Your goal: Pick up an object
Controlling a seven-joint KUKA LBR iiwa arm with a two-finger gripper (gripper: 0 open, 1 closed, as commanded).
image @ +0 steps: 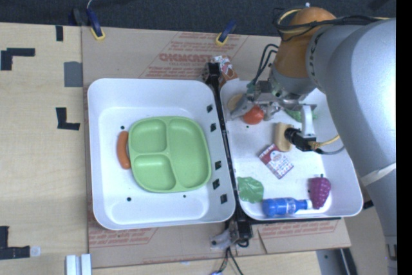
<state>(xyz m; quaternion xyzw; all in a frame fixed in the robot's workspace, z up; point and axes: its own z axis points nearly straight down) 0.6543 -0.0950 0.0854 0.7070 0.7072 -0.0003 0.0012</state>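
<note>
Tomato (253,115), small, round and red-orange, sits in the right bin (341,167) near its upper left corner, and the end effector (260,104) hangs right over it, its metal fingers close around the top of it; from here I cannot tell whether they are wide or narrow, or whether they grip it at all. The grey arm (360,80) comes in from the right, its orange band (297,42) above the wrist. Lower in the same bin lie a tan piece (281,136), a red-and-white packet (277,161), a green leaf (250,189), a blue bottle (283,207) on its side and purple grapes (319,190) near the right corner. The left bin (103,138) holds a green divided tray (170,154), with an orange sausage (122,149) just beside its left edge. Both bins rest on the table (38,158).
</note>
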